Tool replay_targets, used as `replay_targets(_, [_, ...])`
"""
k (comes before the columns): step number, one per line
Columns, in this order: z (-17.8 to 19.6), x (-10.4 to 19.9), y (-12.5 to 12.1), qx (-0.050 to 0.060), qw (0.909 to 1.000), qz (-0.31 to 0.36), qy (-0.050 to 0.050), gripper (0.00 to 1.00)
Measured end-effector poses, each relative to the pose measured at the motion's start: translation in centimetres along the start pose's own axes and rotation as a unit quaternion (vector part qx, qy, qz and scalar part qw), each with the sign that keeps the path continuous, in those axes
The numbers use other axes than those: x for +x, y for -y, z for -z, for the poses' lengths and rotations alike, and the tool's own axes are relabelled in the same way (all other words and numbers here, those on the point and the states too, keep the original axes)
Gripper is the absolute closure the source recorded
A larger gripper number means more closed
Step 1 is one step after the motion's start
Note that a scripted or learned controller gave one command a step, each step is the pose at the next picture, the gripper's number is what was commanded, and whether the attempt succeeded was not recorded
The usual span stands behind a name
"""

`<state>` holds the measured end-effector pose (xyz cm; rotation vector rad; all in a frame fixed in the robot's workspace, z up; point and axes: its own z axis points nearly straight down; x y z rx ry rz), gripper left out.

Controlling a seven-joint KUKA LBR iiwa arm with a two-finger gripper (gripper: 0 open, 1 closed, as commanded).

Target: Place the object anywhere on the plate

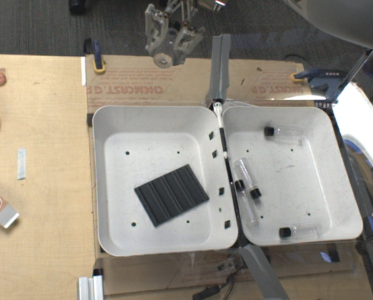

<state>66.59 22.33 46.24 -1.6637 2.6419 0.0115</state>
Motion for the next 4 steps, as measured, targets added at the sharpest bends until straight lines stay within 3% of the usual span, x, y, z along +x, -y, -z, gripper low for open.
replay_targets(4, [3.3, 0.1, 0.9, 0.001, 0.9999, -0.012, 0.010, 1.00])
